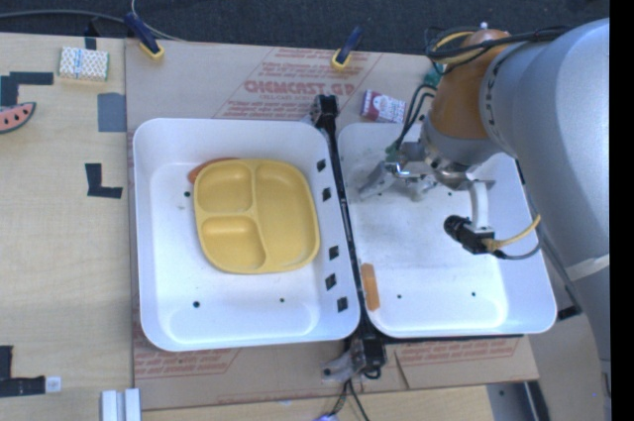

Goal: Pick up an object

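The grey arm point(555, 112) reaches in from the right and bends down over the right bin point(446, 310), its orange band point(461, 97) sitting just above the wrist, with the gripper point(381, 179) low over the bin's upper left part, close to the divider between the two bins. Whether its fingers are spread or closed I cannot tell (the metal parts blur together there), and nothing is visibly between them. A small orange object point(369, 285) lies at the right bin's left edge, well below the gripper, while a yellow divided plate point(256, 215) rests in the left bin point(238, 325).
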